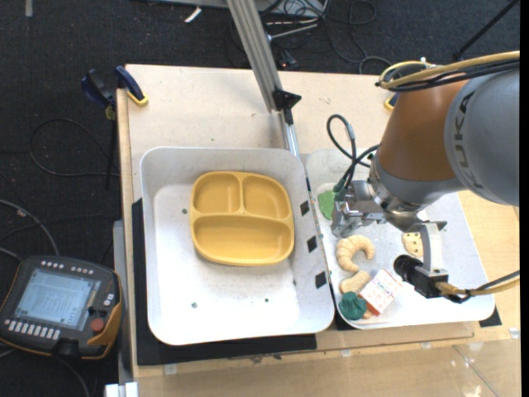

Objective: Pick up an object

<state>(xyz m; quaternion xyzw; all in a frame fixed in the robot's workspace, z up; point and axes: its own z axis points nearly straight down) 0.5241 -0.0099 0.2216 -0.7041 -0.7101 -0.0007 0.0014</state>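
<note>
The likeliest target, 1 pale croissant-shaped toy [355, 252], lies in the right bin [475, 304], near its left wall. The tool [357, 215] hangs just above it; whether its grip is wide or narrow I cannot tell. This looks like the approach step: next it must drop squarely onto 1 item. Nearby lie 1 small red-and-white box [381, 292] and 1 green toy [355, 306]. The left bin [165, 222] holds 1 yellow 3-compartment tray [242, 218]. 2 bins share the table [198, 106].

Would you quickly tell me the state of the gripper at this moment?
Gripper: low in the right bin, above the croissant-shaped toy; grip state cannot be told.
</note>
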